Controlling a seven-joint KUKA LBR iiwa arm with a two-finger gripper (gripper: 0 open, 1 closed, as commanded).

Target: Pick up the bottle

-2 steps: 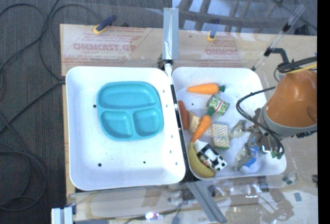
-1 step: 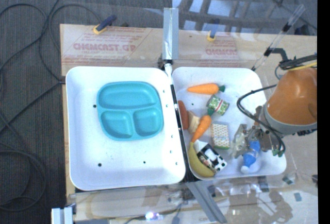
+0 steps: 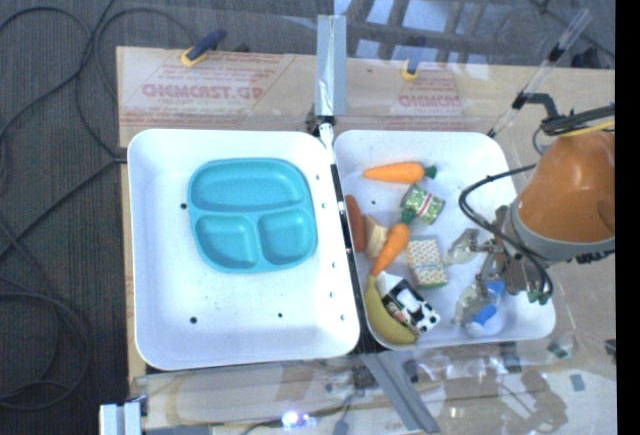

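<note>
- Bottle (image 3: pixel 482 316): a clear plastic one with a blue cap lay in the right bin (image 3: pixel 455 145), in the corner at about five o'clock, close to the near wall.
- Its long axis appeared to run roughly from one o'clock down to seven o'clock, cap end lower, though the clear body made its outline hard to trace.
- Gripper (image 3: pixel 505 268) hung just above the bottle, at about one o'clock from the cap; the orange band of the arm (image 3: pixel 570 198) sat further out at two o'clock.
- Whether the fingers were spread or closed could not be told; cables and clear plastic blurred them together, and nothing was plainly seen between them.
- By my judgement the coming move turned on a short drop toward seven o'clock, with the fingers set across the bottle's long axis.
- Neighbours crowded the nine o'clock side: a black-and-white toy (image 3: pixel 410 306) and a banana (image 3: pixel 385 318), with a beige block (image 3: pixel 427 263) nearby at eleven o'clock.
- Left bin (image 3: pixel 160 323) carried a blue tray (image 3: pixel 252 213), well apart from the work.
</note>
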